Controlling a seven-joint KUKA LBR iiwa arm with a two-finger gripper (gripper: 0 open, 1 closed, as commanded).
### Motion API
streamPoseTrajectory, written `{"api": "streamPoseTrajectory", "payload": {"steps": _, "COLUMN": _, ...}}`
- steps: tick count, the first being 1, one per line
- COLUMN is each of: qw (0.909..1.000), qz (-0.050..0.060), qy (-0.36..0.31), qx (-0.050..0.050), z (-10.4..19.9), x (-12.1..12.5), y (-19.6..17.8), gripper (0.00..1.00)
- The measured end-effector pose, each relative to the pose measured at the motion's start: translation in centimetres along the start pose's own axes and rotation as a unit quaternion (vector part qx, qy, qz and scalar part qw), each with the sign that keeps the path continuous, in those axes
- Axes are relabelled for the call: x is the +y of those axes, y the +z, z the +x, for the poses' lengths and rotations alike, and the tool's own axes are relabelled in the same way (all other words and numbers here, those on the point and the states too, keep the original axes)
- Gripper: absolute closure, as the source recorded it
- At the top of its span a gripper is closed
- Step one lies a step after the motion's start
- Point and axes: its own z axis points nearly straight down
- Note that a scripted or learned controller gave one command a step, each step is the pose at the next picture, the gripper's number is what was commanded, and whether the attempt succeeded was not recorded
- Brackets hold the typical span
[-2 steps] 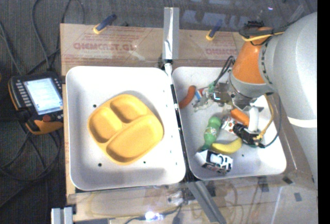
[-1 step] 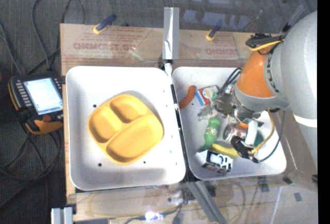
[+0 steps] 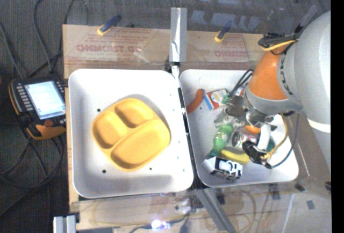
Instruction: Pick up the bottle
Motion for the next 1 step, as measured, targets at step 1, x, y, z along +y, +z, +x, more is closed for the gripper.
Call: {"api": "streamPoseTrajectory", "payload": {"steps": 1, "qw": 0.9994, "qz": 0.007, "qy": -0.033, "qx": -0.002, "z": 4.87, "x": -0.13, "y": -12.93, "gripper": 1.0}}
